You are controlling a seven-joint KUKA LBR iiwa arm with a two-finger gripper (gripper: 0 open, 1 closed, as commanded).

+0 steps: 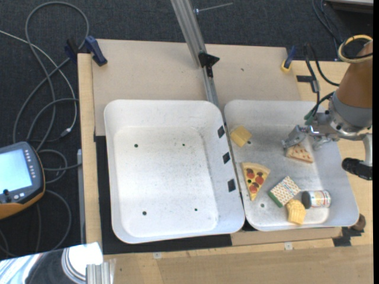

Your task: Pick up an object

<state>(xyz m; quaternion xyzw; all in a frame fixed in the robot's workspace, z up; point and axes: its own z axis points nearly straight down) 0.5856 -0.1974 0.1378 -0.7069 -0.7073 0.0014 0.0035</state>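
jaws (298, 139) blurred | over pizza slice (299, 154) | arm (355, 93) cropped

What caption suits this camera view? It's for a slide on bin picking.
Grey two-finger gripper poised over a small tan pizza-slice toy in the right white bin, amid other toy foods.

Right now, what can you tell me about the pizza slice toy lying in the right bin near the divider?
The pizza slice toy is a flat triangular wedge, yellow on top with red round spots and a little green, and it looks like plastic. It lies flat on the floor of the right bin, close to the wall shared with the left bin, its wide crust end up and its tip pointing toward the bin's near edge. Nothing touches it; the patterned box lies just to its right, with a gap between. The gripper is farther off, above a second slice.
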